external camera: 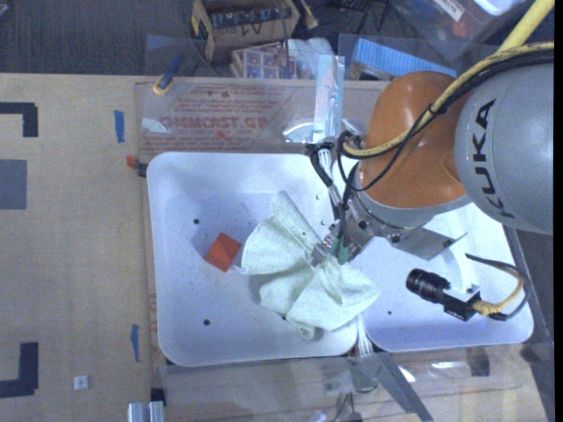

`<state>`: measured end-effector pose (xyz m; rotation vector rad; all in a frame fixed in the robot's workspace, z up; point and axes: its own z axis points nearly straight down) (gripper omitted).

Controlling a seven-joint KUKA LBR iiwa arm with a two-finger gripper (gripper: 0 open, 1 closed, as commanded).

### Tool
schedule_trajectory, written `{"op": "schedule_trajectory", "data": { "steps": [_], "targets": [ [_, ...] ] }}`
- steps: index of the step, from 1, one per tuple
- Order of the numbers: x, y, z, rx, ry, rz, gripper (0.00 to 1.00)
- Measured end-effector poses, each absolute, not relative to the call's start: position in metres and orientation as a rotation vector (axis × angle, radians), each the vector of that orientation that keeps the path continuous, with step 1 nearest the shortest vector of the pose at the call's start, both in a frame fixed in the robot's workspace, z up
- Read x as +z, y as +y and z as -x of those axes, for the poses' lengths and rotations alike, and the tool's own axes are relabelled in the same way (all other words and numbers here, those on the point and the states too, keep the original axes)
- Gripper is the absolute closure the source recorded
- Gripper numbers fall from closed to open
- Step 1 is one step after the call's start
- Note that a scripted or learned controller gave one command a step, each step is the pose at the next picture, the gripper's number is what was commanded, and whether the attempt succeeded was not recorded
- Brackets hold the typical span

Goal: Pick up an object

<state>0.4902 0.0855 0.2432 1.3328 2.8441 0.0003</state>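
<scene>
**Mia:** Where is the gripper [332, 251]?

**Ben:** It is down in the left bin [180, 227], near that bin's right side. It is right on top of the pale cloth [299, 275]. The big grey arm [510, 148] with the orange band [413, 143] comes in from the right, above it.

**Mia:** Is the gripper open or closed?

**Ben:** I cannot tell. The tip is small and dark, and it sits against the cloth. I can't say if it has hold of the cloth.

**Mia:** What does the cloth look like?

**Ben:** It is crumpled and spread out in the middle of the left bin. Part of it reaches toward the bin's bottom edge.

**Mia:** Is there anything else in that bin?

**Ben:** Yes, a little orange block [223, 251]. It lies just beside the left edge of the cloth.

**Mia:** And the other bin?

**Ben:** A black part [435, 287] with a yellow cable hangs over the right bin [493, 328]. Both bins sit on the wooden counter [70, 253].
</scene>
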Motion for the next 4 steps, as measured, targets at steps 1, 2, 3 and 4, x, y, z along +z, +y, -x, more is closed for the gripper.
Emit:
{"op": "schedule_trajectory", "data": {
  "steps": [1, 2, 3, 4],
  "targets": [
    [0.227, 0.148, -0.479, -0.004, 2.597, -1.774, 1.0],
    [0.216, 0.082, -0.479, -0.002, 2.615, -1.745, 1.0],
    [0.214, 0.078, -0.48, 0.0, 2.837, -1.353, 1.0],
    [0.212, 0.159, -0.489, 0.001, 2.752, -1.512, 1.0]
  ]
}}
